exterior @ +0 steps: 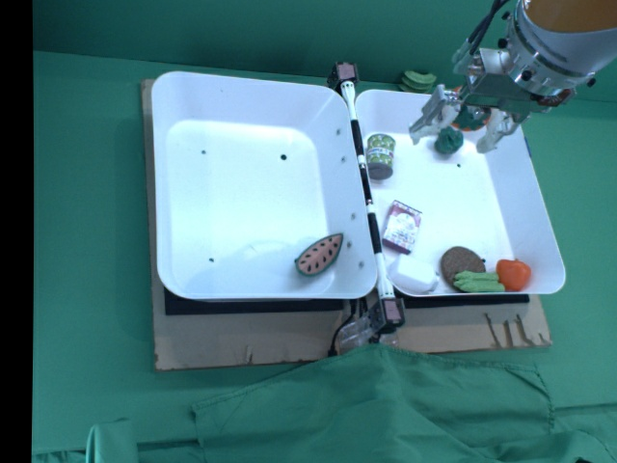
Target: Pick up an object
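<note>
My gripper (pixel 461 131) hangs over the far end of the right bin (pixel 540 220), fingers spread wide and open. A dark green broccoli-like piece (pixel 448 142) lies in the gap between the fingertips, touching neither. Partly hidden behind the gripper is a small red and green object (pixel 471 117). The right bin also holds a small green-lidded cup (pixel 380 155), a pink and white carton (pixel 402 227), a white block (pixel 416 277), a brown round cookie (pixel 461 259), green beans (pixel 478 282) and an orange fruit (pixel 514 274). A watermelon slice (pixel 319 255) lies in the left bin (pixel 193 104).
A black and white divider rod (pixel 364 186) runs between the two bins. A green leafy item (pixel 418 80) lies on the bench behind the right bin. Green cloth (pixel 386 403) is bunched at the front. The bins rest on cardboard (pixel 241 345).
</note>
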Controlling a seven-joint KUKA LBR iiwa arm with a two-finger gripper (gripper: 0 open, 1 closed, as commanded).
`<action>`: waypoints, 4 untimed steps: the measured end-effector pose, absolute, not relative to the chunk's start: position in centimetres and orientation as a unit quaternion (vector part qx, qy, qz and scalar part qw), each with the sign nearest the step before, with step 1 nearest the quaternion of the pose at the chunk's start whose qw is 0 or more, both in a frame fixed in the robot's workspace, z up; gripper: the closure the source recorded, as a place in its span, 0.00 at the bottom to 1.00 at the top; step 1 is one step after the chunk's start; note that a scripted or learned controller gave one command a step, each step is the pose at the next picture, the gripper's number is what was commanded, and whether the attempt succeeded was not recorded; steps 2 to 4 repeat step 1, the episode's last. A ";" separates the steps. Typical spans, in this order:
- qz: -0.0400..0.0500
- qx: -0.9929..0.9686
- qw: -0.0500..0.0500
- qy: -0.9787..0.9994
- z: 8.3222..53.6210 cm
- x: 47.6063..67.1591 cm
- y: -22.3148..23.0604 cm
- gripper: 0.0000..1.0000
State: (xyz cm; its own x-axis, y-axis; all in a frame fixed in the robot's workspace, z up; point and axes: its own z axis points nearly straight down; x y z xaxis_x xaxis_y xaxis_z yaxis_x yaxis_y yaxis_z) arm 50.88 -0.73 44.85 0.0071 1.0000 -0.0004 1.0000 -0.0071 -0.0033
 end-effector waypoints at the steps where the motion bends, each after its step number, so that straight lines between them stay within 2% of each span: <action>1: 0.001 -0.709 0.001 -0.705 41.4 48.2 -1.1 1.00; 4: 0.001 -0.709 0.001 -0.705 41.4 48.2 -1.1 1.00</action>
